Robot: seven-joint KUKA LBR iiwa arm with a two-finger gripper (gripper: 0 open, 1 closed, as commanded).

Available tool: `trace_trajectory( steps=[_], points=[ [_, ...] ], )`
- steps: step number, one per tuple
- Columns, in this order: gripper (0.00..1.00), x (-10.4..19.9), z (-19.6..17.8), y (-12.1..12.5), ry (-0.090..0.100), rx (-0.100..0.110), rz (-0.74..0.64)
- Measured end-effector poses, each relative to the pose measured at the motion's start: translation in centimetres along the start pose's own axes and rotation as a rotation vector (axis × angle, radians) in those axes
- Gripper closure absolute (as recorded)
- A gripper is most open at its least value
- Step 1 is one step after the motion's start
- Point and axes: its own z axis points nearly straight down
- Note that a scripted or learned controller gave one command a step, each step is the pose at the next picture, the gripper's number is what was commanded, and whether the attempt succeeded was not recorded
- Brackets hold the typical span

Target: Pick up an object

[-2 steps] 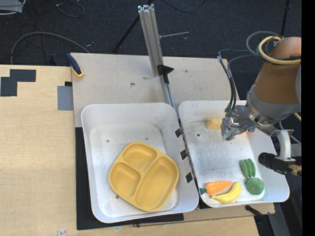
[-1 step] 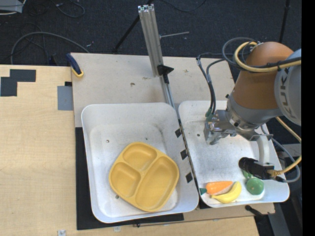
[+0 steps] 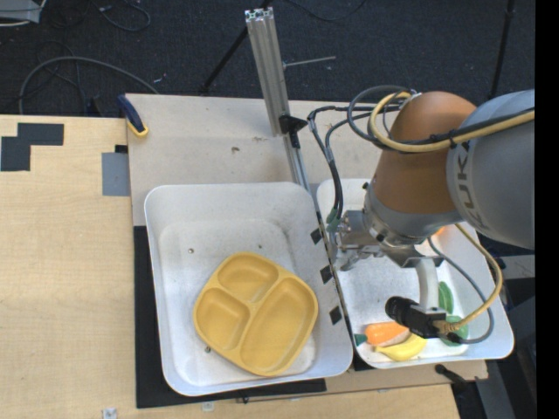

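Hugging left bin (image 3: 218, 212) near rim: yellow tray (image 3: 256, 312)

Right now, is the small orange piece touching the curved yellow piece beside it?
Touching. The camera view shows the orange piece resting against the yellow piece, no gap between them.

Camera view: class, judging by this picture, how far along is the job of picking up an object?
Done: the arm sits low over the right bin. In hand: nothing visibly lifted; the orange piece, yellow piece and green piece lie on its floor, and the yellow plate lies in the left bin. Left: grasp one and raise it.
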Motion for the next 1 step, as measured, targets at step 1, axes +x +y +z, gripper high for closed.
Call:
trace_trajectory(
  steps=[1],
  points=[
    [1.0,4.19,0.23,-1.09,0.0,0.0,0.0]
  ],
)
